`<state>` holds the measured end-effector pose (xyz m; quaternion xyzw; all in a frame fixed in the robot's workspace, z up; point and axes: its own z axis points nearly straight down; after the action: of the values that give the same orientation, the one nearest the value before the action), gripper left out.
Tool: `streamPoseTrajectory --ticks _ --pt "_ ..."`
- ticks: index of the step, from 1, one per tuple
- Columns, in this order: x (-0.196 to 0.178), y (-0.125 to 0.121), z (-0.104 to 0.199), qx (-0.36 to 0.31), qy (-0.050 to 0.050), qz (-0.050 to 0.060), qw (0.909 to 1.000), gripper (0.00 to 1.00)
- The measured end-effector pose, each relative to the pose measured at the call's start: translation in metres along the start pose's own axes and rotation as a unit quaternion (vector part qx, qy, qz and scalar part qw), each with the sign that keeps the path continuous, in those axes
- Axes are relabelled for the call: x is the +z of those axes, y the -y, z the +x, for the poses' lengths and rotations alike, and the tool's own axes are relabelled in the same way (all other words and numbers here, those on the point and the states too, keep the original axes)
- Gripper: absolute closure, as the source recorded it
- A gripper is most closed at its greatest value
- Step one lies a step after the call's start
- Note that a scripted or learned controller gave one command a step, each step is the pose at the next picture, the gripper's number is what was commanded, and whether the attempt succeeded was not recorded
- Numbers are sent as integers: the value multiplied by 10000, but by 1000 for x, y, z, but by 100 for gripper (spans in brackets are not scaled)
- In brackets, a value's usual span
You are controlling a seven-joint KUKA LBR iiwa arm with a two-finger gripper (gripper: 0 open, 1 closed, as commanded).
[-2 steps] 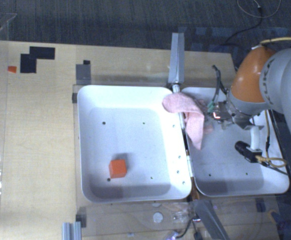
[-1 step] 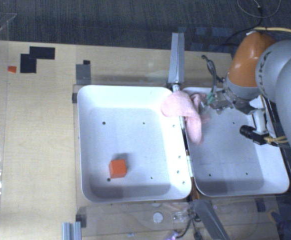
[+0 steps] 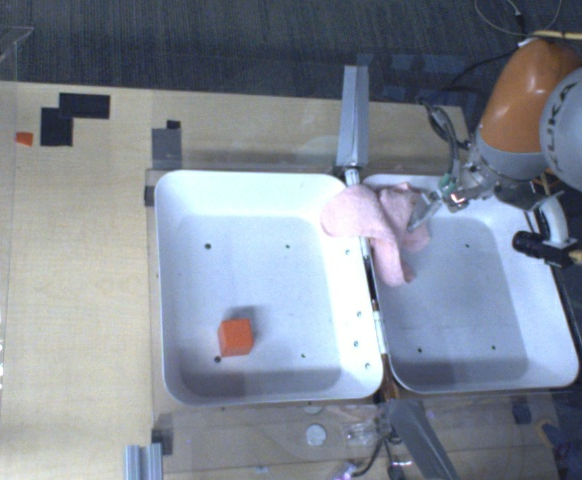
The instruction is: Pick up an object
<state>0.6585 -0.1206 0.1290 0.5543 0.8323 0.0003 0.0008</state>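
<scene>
I see 2 shallow white bins side by side on the pale wooden worktop [image 3: 71, 298]. The left bin [image 3: 201, 208] holds 1 small orange block [image 3: 236, 337], sitting on the floor near the front-left, well apart from everything else. A pink cloth [image 3: 371, 226] lies draped over the divider between the bins at the back, one part in the left bin's rear right corner and a tail hanging down into the right bin [image 3: 491, 358]. The gripper [image 3: 423, 214] sits low at the back-left of the right bin, touching the cloth's right edge; it appears clenched on a fold of it. The grey arm [image 3: 556, 98] with its orange band reaches in from the right.
</scene>
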Motion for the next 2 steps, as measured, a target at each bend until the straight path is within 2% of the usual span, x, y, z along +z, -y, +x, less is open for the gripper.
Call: streamPoseTrajectory --ticks 1,2 --pt "35 -16 14 -683 9 69 9976 0" --pt "28 -19 13 -694 59 0 9976 100"
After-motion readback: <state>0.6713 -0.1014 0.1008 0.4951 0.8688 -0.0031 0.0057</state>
